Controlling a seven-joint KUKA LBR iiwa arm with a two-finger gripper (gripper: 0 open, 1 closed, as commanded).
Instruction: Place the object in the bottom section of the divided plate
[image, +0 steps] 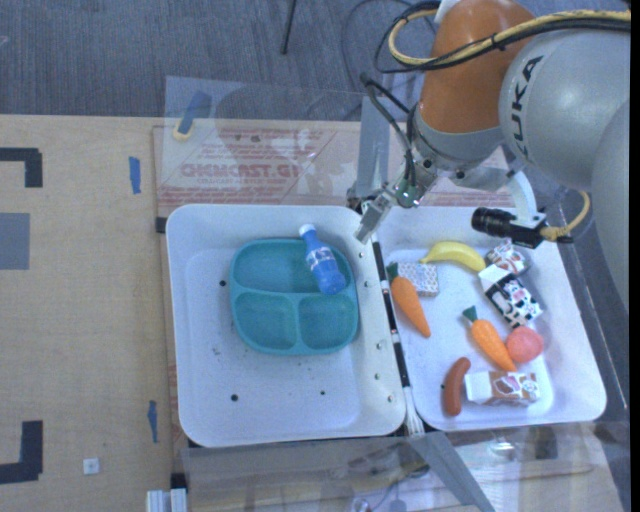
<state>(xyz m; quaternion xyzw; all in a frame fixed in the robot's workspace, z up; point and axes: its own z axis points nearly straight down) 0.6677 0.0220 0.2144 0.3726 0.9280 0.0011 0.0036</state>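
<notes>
Gripper (372, 215) hanging over seam between bins, at plate's upper right; can't tell its state from here. Small clear plastic bottle with blue cap (321, 261) lies just left and below it, long axis slanting cap-up-left, on teal divided plate (262, 330), top section, we reckon. So we'd go down-left.
</notes>
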